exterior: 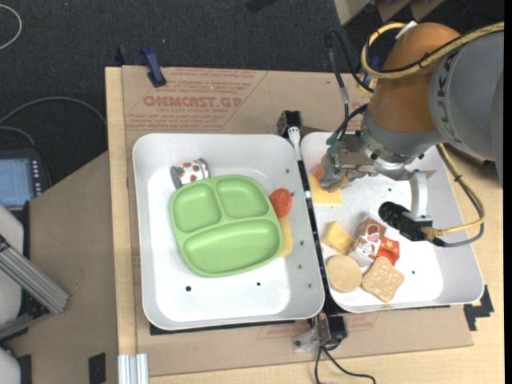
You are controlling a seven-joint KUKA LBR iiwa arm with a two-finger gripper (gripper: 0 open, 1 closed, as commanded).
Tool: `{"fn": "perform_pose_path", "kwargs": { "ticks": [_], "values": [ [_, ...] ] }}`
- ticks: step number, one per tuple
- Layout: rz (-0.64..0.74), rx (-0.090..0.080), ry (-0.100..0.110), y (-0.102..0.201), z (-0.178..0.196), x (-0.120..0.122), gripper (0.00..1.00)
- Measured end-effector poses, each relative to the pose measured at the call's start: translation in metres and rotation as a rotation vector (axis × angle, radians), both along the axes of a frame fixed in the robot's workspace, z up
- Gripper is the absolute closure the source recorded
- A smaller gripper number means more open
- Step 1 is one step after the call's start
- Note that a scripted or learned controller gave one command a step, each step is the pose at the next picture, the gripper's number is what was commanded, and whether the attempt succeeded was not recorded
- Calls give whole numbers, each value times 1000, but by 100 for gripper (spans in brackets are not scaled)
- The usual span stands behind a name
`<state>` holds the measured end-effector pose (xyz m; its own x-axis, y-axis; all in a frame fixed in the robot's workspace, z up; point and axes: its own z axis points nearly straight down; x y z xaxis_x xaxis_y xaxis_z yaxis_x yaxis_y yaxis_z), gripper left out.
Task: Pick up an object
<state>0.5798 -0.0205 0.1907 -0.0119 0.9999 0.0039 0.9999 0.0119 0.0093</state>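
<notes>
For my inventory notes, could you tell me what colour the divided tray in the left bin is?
The divided tray is light green, seen in the camera view.

The grey arm with the orange band (pixel 432 78) is cut off by the right edge. Its gripper (pixel 340 170) overlaps a pale yellow flat block (pixel 326 195), hiding that block's far part. The green three-compartment plastic tray (pixel 226 224) covers most of a yellow piece (pixel 286 237) at its right side.
</notes>
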Motion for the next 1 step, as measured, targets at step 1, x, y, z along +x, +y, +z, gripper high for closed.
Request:
{"fn": "perform_pose_path", "kwargs": {
  "ticks": [1],
  "values": [
    [-11,-4,4,-6,71,-15,100]
  ]
}}
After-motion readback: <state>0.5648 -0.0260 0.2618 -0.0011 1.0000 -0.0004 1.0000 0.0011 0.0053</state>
